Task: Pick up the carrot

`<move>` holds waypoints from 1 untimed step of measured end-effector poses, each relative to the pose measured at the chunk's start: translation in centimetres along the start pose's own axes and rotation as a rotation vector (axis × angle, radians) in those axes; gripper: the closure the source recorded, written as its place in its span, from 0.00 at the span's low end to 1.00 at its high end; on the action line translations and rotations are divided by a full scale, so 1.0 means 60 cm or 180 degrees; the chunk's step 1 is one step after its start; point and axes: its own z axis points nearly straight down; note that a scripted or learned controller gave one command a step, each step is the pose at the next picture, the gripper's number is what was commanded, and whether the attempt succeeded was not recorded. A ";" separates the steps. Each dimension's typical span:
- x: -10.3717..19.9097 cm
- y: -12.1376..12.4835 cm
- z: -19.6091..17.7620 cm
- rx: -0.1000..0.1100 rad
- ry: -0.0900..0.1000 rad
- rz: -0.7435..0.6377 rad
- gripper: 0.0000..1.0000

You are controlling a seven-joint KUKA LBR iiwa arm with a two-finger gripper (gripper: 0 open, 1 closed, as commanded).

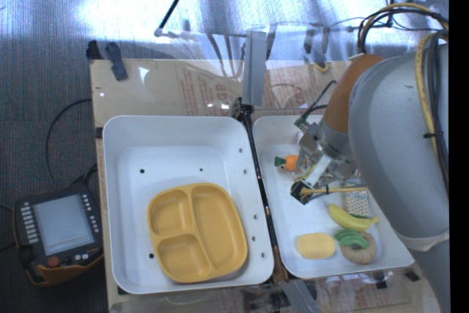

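We see the big grey arm (399, 150) over the right bin (272, 130). The left bin (128, 150) sits next to it on the surface (146, 84). It holds a yellow plate (196, 231) near its front edge.

The front right corner of the right bin is crowded. A banana (350, 218), a pale yellow lump (316, 245), a green thing (352, 238) and a tan ring (360, 251) lie close together there. The carrot (291, 163) is small and orange with a green top. It lies near the left wall of the right bin, about halfway along it, apart from the other food.

The claw (314, 161) hangs just beside the carrot, on its right. We cannot tell if the claw is apart or together, and we do not see the carrot inside it. So we think the step in hand is the reach, and the grab is not done yet.

Next, we think the claw needs to move toward the left wall, sit right over the carrot, go down and close. There is little room by that wall, so the claw could bump it. The back left corner of the bin has open room.
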 end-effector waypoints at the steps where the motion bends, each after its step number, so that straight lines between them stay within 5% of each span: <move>1: 0.002 -0.001 0.000 0.0001 0.0002 -0.0008 0.00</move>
